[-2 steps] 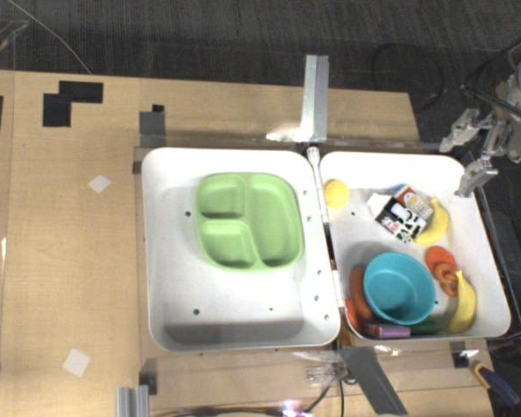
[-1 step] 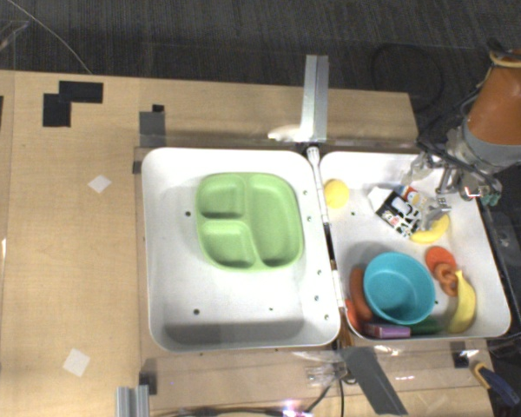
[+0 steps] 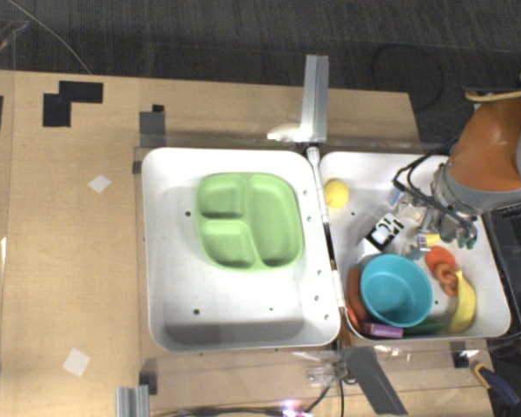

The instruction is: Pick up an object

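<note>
My gripper (image 3: pixel 424 226) hangs low over the right bin (image 3: pixel 365 168), just above and behind a teal bowl (image 3: pixel 397 288). A small black and white piece (image 3: pixel 384 231) lies at its left side; whether it is touched I cannot tell. A yellow ball (image 3: pixel 336 194) rests near the bin's left wall. An orange toy (image 3: pixel 443 263) and a yellow banana (image 3: pixel 464 303) lie right of the bowl. A purple item (image 3: pixel 385 329) peeks out under the bowl's front edge. The arm's orange band (image 3: pixel 495 146) hides the bin's far right corner.
The left bin (image 3: pixel 169 233) holds a green divided plate (image 3: pixel 247 220). A metal post (image 3: pixel 316 98) stands behind the divider between the bins. Cables (image 3: pixel 408 176) loop from the wrist over the right bin. Wooden bench top extends to the left.
</note>
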### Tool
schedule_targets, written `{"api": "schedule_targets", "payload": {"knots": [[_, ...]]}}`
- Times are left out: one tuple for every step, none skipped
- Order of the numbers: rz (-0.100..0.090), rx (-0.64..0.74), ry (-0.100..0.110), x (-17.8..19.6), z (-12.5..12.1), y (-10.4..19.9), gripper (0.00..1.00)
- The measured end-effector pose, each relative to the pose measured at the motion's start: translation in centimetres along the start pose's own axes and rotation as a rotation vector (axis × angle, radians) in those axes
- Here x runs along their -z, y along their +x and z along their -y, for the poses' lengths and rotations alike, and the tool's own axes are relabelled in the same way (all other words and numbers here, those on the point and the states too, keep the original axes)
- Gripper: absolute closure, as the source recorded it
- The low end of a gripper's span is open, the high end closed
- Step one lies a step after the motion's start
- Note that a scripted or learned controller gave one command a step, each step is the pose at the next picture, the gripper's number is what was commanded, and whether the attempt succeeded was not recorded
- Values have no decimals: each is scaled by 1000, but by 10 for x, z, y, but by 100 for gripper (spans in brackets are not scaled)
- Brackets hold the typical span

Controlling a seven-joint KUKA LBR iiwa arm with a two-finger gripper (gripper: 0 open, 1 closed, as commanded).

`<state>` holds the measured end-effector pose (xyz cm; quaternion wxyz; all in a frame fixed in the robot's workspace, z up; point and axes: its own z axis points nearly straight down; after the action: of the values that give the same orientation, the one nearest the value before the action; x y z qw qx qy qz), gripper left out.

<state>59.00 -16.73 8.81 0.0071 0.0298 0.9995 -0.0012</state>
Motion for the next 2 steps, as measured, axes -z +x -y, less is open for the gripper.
{"api": "schedule_targets", "payload": {"knots": [[28,-102,13,7,14,34,0],[68,-140,35,18,7,48,0]]}}
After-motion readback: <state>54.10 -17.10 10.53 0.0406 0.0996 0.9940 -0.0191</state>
